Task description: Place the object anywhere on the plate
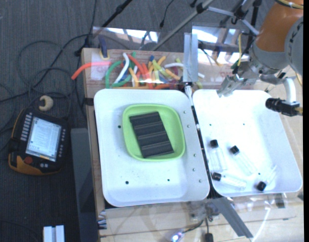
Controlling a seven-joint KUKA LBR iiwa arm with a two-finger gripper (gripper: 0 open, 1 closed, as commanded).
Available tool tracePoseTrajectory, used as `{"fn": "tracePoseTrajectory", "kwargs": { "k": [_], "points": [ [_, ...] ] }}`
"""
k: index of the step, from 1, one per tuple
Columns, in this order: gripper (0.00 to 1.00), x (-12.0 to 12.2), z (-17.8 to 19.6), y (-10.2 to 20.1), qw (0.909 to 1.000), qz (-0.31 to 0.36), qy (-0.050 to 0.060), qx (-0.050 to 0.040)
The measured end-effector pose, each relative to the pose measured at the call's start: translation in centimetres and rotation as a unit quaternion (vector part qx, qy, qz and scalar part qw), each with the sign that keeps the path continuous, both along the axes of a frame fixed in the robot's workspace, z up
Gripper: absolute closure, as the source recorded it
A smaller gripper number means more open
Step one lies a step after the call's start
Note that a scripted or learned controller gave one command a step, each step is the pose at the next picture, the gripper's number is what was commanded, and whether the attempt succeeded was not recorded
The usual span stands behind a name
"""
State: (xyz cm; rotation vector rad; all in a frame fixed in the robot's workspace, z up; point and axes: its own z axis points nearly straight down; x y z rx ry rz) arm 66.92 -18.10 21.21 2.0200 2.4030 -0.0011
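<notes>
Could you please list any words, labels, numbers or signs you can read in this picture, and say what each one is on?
No text can be read.
The teach pendant screen shows lines too small and blurred to read.
The dark object on the green plate bears no visible label.

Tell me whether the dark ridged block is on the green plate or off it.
On it. The dark ridged block lies flat inside the green plate, whose rim shows all around it, in the left bin.
</notes>
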Motion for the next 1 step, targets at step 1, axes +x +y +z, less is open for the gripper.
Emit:
{"fn": "tracePoseTrajectory", "kwargs": {
  "k": [1],
  "points": [
    [1.0, -6.26, -8.39, 4.98, 0.9983, 0.059, 0.0, -0.0039]
  ]
}}
